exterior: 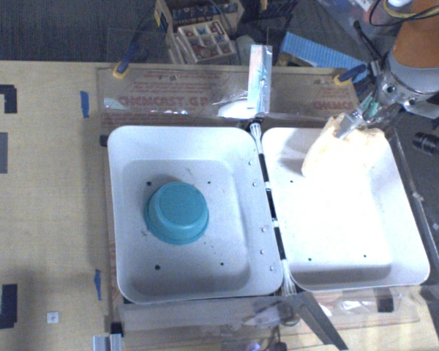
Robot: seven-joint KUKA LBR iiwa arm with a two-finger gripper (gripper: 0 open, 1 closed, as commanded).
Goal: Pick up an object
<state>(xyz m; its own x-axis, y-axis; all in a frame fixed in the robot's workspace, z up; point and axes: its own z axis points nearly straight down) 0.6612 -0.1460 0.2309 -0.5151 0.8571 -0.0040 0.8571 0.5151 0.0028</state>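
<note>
A pale cream, soft-looking object (pixel 323 152) is at the back of the right bin (pixel 351 269), its outline blurred. My gripper (pixel 349 126) comes in from the upper right and is shut on the object's top end, which shows between the fingertips. The rest of the object trails down and to the left over the bin floor. An upturned teal bowl (pixel 177 212) rests in the middle of the left bin (pixel 132 152), far from the gripper.
A low ridge (pixel 269 196) divides the two bins. Behind them lies a cardboard sheet under clear plastic (pixel 175 97), with an upright clear strip (pixel 260 79). Boxes and cables crowd the floor beyond. The arm's orange band (pixel 421 17) is at the top right.
</note>
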